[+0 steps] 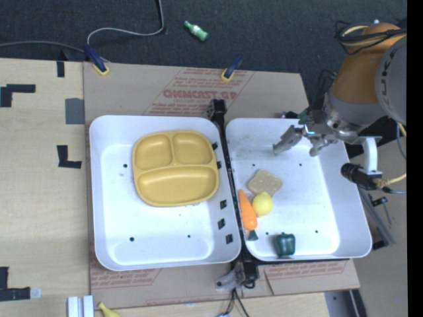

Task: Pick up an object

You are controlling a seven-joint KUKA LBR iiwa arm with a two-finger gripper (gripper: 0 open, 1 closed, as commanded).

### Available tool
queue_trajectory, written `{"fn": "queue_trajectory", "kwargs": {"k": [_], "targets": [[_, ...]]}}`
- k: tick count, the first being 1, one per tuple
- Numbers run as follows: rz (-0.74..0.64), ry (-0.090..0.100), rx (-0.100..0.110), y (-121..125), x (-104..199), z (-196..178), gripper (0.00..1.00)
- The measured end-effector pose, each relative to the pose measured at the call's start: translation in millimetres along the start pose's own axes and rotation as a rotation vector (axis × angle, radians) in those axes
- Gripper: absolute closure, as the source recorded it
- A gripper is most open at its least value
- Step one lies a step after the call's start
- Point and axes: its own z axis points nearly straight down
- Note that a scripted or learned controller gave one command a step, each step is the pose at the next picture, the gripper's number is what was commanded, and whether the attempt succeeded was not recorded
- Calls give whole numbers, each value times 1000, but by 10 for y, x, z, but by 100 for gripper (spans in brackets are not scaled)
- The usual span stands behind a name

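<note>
Nearby, carrot (247,211), lemon (262,204), green pepper (285,244)

arm (370,58) cut off at right edge

Glossy yellow plastic plate (176,166) in smooth white plastic bin (109,197) on matt cardboard (152,91).

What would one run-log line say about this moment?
gripper: open, above right bin, nothing held | right bin: carrot, lemon, green pepper | left bin: yellow tray
</note>
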Motion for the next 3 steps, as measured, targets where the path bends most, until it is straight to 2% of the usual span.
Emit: {"fn": "queue_trajectory", "kwargs": {"k": [1,2,3], "targets": [[0,0,-5,-193,397,1150,0],[0,0,-8,-183,397,1049,100],[0,0,-9,-180,399,1045,0]]}}
